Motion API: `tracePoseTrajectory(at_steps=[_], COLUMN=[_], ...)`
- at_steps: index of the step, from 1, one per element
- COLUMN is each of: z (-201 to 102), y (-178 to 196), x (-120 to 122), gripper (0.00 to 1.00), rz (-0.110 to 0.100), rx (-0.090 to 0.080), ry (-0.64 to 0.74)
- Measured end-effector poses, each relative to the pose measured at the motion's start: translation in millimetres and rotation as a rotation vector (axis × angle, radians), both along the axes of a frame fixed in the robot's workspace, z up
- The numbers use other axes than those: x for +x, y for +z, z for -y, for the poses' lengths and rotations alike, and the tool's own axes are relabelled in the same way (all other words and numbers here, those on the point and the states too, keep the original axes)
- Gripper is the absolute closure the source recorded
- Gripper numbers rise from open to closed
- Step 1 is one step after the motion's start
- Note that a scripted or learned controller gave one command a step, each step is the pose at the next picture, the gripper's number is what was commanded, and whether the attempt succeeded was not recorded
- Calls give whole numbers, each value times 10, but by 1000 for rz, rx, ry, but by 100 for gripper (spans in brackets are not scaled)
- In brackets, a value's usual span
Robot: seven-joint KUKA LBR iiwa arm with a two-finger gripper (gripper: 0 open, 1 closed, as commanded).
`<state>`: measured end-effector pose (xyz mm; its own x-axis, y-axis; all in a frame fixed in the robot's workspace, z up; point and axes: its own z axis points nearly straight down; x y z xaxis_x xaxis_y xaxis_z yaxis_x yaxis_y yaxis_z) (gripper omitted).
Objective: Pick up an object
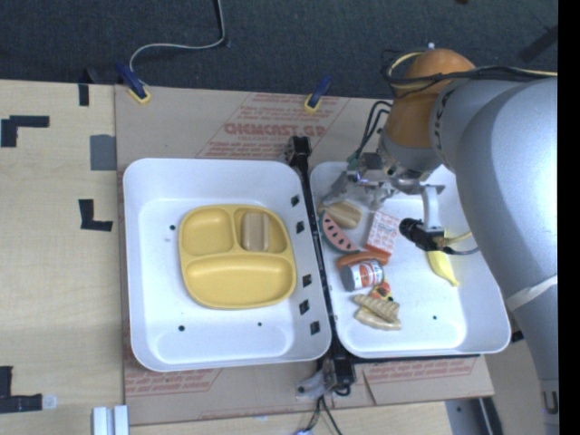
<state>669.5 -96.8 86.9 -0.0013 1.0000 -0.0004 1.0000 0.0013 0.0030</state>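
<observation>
In the right bin [471, 333], going near to far: a ridged tan toy [378, 311], a small can [362, 275], a watermelon slice [337, 235] and a white packet [382, 231] — with a banana [442, 265] toward the bin's right side. At the bin's far edge hovers the end effector [373, 178]; I cannot tell how its jaws stand. Left of this bin, the other one holds a yellow divided tray [237, 255].

**A robot test bench in a laboratory**

The place looked like a research lab; a grey arm [507, 179] reached over two white bins [145, 243] set on taped cardboard [263, 130] with clamps [134, 86]; loose cables [181, 48] ran across dark carpet [317, 16]; the toy food [362, 270] was plastic.
</observation>
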Motion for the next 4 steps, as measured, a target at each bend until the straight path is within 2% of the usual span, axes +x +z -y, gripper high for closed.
tracePoseTrajectory(at_steps=[1,2,3,4], z=[-18,-18,-25,-30], y=[116,114,-6,92], x=[15,13,-1,-2], gripper=[100,0,0,100], rz=[4,3,1,0], rx=[2,2,0,1], ry=[3,2,-1,0])
